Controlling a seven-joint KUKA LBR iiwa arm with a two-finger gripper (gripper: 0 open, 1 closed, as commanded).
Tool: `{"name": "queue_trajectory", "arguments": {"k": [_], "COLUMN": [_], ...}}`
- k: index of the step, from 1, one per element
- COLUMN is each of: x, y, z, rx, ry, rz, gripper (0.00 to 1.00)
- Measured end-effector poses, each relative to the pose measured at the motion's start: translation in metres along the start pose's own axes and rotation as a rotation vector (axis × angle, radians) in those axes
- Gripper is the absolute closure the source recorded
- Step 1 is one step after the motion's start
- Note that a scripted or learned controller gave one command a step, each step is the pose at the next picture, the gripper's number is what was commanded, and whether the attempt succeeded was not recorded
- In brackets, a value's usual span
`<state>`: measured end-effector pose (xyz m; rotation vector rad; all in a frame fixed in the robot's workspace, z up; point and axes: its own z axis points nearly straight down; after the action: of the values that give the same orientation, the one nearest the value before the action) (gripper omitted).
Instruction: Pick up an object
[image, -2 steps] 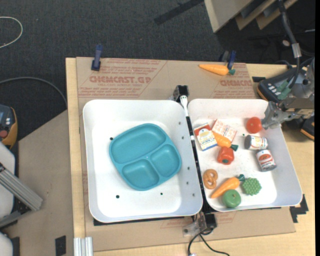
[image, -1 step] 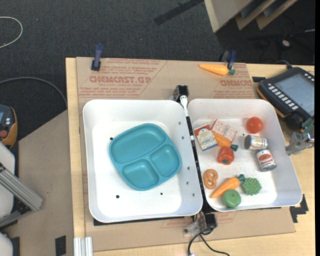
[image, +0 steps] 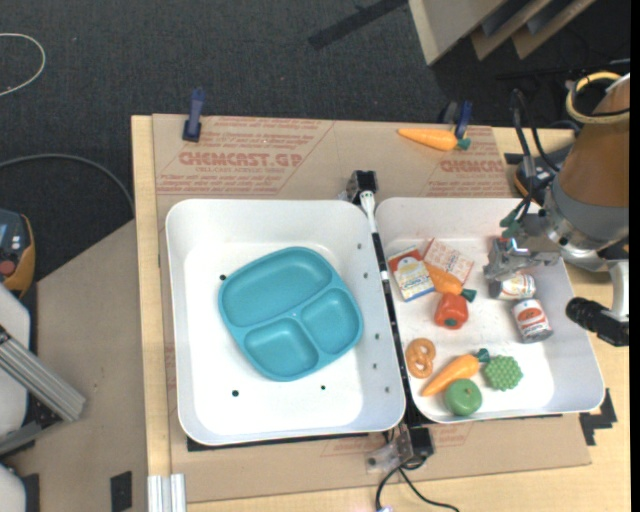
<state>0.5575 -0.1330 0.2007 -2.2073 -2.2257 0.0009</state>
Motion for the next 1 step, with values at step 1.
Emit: {"name": "queue_trajectory", "arguments": {"k": [1], "x": [0.0159], "y": [-0.0797], "z": [-0.0826], "rx": [-0.008], "ry": [-0.004], "rz": [0.008], "gripper": [1.00]}}
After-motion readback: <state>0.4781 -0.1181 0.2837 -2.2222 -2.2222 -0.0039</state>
